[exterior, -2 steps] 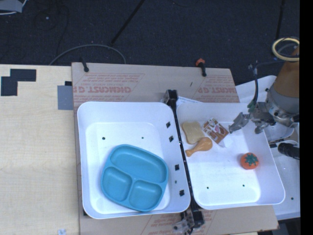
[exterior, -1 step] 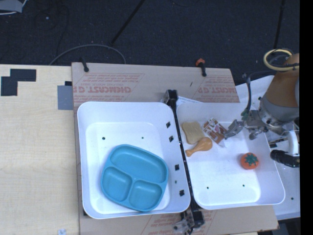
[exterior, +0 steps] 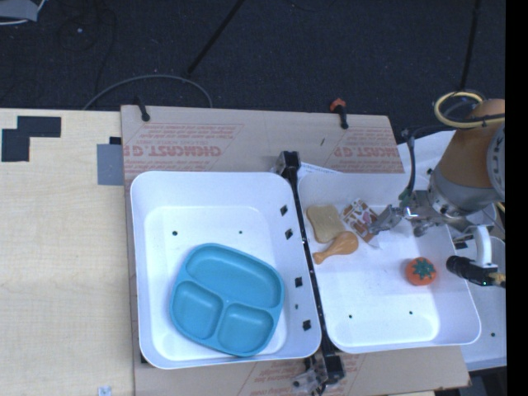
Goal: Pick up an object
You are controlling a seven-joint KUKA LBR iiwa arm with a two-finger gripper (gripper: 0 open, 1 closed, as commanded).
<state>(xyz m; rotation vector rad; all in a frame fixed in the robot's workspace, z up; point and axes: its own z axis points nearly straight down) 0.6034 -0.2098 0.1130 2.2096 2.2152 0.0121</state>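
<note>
The right bin [exterior: 388, 320] holds several small toys. A tan bread slice [exterior: 325, 219] lies near its left wall, and a wooden-coloured drumstick [exterior: 337, 247] lies just below the slice. A red-and-white packet [exterior: 357, 214] sits to the right of the slice. An orange-red tomato with a green top [exterior: 421, 271] rests near the bin's right side. My gripper [exterior: 384, 219] reaches in from the right and hangs low at the packet's right edge, above and left of the tomato. Whether it touches the packet is unclear.
The left bin [exterior: 157, 196] carries a blue divided plate [exterior: 227, 299]. A black divider [exterior: 299, 246] runs between the bins. The grey arm with its orange band [exterior: 470, 151] crosses the right bin's far right corner. Cardboard [exterior: 247, 143] lies behind the bins.
</note>
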